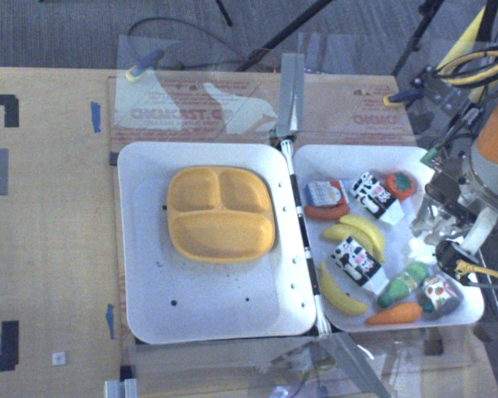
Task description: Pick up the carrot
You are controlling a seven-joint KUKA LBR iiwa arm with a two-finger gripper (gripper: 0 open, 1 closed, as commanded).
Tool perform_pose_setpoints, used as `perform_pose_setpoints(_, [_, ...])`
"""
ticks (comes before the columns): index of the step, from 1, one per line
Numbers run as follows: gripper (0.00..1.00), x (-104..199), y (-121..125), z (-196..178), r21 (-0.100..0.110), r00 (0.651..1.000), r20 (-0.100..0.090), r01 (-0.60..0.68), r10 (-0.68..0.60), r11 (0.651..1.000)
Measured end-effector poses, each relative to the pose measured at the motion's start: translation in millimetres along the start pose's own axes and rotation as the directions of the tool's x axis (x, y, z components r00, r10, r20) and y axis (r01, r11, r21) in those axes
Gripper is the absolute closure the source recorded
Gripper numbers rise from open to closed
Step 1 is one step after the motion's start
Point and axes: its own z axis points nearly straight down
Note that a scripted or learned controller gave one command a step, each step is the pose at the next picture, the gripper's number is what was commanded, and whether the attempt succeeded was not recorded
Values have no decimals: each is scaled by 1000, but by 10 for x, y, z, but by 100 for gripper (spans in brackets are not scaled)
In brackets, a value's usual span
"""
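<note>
Over right bin (349, 152), gripper (436, 226) hangs above carrot (396, 313).

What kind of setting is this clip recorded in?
Most likely a robotics lab bench, not a kitchen. Two white bins sit on a taped wooden table, the right bin holds toy food such as a carrot and bananas, and stand legs and cables rest on carpet behind.

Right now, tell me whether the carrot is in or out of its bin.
In. The carrot lies flat inside the right bin, along its near wall beside a banana.
</note>
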Motion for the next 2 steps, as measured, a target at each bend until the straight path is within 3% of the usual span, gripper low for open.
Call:
perform_pose_setpoints(1, [100, 327, -273, 180, 0, 970, 0, -243, 243, 970])
perform_pose_setpoints(2, [100, -136, 156, -126, -3, 876, -2, -482, 482, 876])
